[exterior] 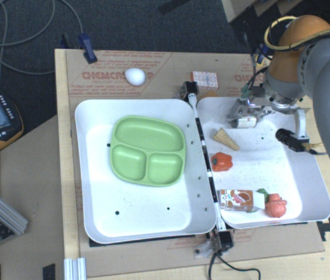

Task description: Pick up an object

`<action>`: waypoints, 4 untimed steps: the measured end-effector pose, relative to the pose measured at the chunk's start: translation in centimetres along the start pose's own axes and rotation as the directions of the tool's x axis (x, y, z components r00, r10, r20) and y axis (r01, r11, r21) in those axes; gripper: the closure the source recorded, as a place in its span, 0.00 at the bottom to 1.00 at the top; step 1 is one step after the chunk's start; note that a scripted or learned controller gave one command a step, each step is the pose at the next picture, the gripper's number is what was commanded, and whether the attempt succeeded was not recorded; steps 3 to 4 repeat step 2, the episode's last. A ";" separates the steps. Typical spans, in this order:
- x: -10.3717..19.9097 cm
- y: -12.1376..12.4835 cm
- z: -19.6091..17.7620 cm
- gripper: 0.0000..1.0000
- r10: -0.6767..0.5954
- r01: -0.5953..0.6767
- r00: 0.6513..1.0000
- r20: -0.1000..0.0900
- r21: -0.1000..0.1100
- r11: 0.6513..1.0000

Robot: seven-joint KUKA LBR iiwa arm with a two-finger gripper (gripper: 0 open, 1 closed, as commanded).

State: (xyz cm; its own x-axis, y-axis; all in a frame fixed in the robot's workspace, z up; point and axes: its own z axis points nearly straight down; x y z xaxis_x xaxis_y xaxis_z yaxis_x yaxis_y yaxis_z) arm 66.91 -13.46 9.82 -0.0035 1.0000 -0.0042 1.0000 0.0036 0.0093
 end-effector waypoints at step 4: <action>10.9 -5.6 -12.5 1.00 0.002 -0.002 1.000 -0.006 0.011 1.000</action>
